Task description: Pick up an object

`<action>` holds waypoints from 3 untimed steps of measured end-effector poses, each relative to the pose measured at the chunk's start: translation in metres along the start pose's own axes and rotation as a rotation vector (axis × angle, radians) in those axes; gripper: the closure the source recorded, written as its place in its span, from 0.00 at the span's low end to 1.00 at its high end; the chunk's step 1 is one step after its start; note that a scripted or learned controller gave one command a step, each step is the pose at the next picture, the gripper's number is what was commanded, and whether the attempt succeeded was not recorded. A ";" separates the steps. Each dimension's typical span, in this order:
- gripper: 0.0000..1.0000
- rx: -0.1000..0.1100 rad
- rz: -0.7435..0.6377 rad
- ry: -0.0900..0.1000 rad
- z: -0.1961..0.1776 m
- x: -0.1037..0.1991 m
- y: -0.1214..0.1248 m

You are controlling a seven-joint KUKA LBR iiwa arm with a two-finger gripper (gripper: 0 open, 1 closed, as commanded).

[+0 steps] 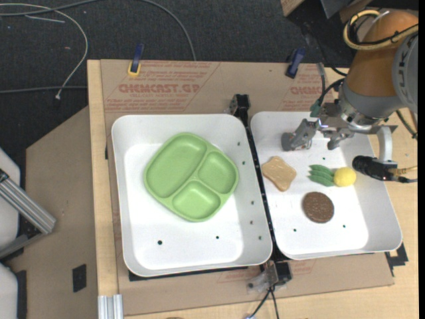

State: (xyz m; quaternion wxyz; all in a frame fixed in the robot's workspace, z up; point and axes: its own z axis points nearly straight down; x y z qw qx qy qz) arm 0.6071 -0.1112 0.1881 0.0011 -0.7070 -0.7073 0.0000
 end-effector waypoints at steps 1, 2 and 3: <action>0.00 0.005 0.001 0.000 0.055 -0.008 -0.006; 0.00 -0.005 0.000 -0.001 0.099 -0.008 -0.004; 1.00 -0.013 0.000 0.001 0.087 -0.007 -0.001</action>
